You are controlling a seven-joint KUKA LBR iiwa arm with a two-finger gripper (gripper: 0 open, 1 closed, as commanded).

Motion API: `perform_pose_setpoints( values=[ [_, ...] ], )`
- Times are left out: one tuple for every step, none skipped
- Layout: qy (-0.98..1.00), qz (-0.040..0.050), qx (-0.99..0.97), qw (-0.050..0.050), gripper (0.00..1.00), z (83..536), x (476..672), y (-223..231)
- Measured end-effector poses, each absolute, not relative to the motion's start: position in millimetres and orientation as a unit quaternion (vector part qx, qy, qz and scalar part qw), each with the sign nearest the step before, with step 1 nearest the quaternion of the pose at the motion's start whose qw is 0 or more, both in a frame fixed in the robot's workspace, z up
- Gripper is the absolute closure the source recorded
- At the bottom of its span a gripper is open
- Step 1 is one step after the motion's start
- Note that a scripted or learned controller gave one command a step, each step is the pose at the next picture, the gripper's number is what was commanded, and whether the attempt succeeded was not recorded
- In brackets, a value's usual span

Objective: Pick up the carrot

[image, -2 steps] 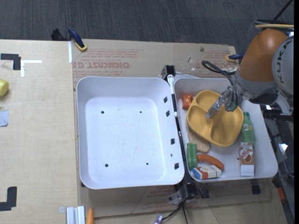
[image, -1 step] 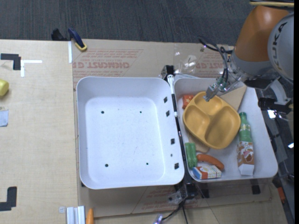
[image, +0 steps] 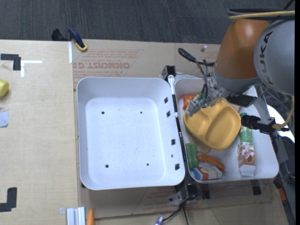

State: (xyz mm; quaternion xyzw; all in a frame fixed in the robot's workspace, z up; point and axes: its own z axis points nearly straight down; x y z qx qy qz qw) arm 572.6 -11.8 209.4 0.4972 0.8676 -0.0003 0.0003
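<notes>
1. Nearest the lower edge of the camera view: 1 carrot (image: 212, 161), orange and slightly curved, lies near the front wall of my right bin (image: 267, 172). It rests just above 1 small carton (image: 207, 173) and just right of 1 green item (image: 191, 154).
2. Right of the carrot: 1 upright-lying bottle (image: 246, 152) with a green top and an orange-and-white label, close to the bin's right side.
3. Middle of the right bin: 1 yellow bowl-like dish (image: 216, 124), tilted, covers much of the floor. The carrot lies just below its lower rim, apart from my wrist.
4. My gripper (image: 199, 102) sits at the dish's upper left rim, above the carrot and separated from it by the dish. Its tip is too small and cluttered with cables to read, so I cannot tell how it is set.
5. My arm (image: 248, 46) enters from the right, its orange band above the wrist, bent down over the rear half of the right bin.
6. 1 orange-red item (image: 189, 100) shows at the bin's rear left, partly hidden by the dish.
7. Left bin (image: 84, 125): 1 white tray beside the right one, 2 bins in total.
8. Farthest: 1 blue-and-yellow clamp (image: 77, 40) at the bench's rear edge, and 1 yellow object (image: 3, 88) at the far left.
</notes>
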Motion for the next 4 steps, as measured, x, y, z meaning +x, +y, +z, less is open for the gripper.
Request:
perform_pose_setpoints(
  values=[
    [0.932, -0.0009, 0.363, 0.0, 1.0, 191, 580.8, 86],
    [0.975, -0.0002, 0.223, 0.002, 1.0, 237, 548.7, 18],
    [0.993, -0.0004, 0.122, 0.004, 1.0, 312, 564.2, -61],
    [0.993, -0.0005, 0.116, 0.003, 1.0, 267, 615.6, -138]
  ],
)
